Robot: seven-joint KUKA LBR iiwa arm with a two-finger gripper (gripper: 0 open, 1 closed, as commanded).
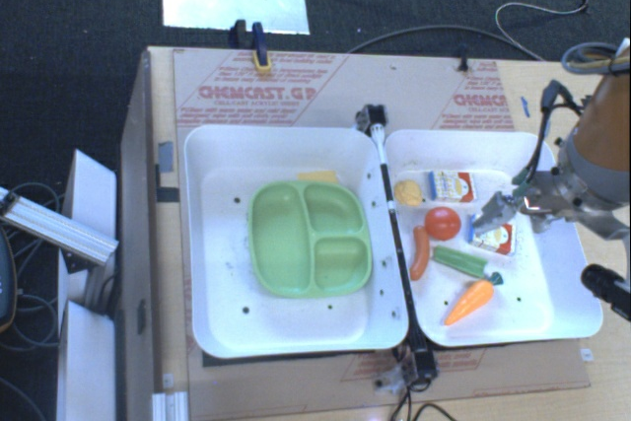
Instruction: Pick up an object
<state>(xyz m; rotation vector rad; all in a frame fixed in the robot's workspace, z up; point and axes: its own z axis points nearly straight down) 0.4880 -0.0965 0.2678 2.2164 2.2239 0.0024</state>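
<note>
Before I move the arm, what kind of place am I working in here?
Likely a robotics lab bench: two white bins on a board, toy food such as a carrot, and loose cables on dark carpet.

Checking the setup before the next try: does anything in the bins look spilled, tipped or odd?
Nothing stands out. The green tray lies flat in the left bin; the toy foods lie scattered in the right bin.

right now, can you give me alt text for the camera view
A grey arm's gripper reaches from the right over a small carton in the right white bin, among a tomato, carrot, cucumber, sausage and another carton. The left bin holds a green divided tray.
</note>
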